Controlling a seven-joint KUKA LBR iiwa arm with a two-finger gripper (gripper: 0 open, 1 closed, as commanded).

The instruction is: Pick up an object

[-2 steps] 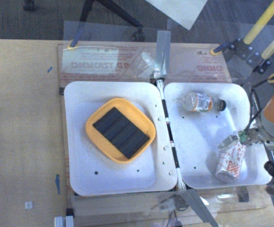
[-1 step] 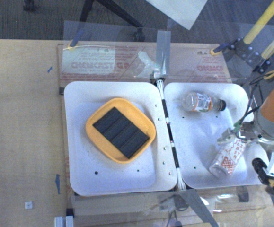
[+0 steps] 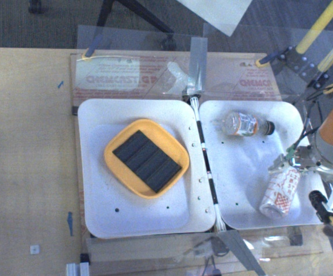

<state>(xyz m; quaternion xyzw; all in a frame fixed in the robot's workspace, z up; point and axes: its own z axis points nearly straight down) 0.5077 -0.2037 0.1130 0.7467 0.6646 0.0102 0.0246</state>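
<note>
Nothing lifted yet: your gripper (image 3: 290, 164) hovers at the paper cup (image 3: 280, 192) top, claw state I cannot tell

Office chair base (image 3: 106, 4) on carpet beyond bench; white sheet (image 3: 215, 2) beside it.
</note>
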